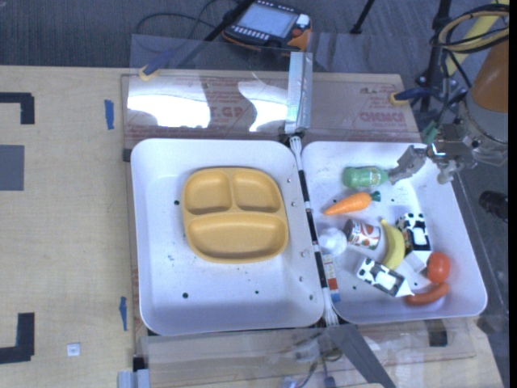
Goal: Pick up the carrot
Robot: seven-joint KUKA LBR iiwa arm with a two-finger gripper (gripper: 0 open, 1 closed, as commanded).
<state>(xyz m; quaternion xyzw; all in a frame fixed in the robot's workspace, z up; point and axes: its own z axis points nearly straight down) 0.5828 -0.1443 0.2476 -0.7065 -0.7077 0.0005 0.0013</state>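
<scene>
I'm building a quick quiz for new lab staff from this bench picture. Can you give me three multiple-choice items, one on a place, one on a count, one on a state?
1. Where does the carrot lie?
A. In the right bin, near its left wall
B. On the yellow plate
C. On the bench outside both bins

2. How many compartments does the yellow plate have?
A. One
B. Three
C. Five

3. What is the state of the end effector?
A. Lifting the carrot clear of the bin
B. Over the right bin's far right part, apart from the carrot
C. Resting on the yellow plate

Answers: 1 A, the carrot sits beside the green bottle in the right bin. 2 B, two small sections above one long one. 3 B, the carrot lies alone on the bin floor.
</scene>
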